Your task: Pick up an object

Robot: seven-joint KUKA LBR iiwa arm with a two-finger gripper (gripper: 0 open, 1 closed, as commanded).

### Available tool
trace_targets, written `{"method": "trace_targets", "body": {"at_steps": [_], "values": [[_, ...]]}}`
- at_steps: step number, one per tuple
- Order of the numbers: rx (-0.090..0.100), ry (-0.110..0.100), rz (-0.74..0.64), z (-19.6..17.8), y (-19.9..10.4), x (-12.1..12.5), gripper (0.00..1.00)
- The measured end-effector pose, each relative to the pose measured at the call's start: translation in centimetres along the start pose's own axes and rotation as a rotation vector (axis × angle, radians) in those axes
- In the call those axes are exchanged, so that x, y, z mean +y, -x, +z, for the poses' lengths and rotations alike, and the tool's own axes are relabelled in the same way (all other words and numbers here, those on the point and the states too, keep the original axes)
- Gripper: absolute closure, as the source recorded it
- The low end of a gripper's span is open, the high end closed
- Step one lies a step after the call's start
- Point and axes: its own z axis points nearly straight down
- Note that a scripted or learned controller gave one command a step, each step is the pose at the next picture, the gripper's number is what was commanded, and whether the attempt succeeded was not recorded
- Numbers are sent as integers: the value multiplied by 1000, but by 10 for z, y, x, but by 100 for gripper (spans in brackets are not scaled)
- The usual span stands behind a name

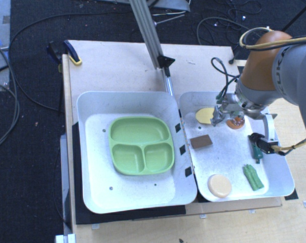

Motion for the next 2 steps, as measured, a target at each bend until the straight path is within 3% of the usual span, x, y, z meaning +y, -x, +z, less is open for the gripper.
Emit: {"method": "trace_targets", "body": {"at_steps": [1, 2], "values": [[-1, 5, -2, -47, 3, 9, 100], [0, 2, -2, -64, 3, 10, 100]]}}
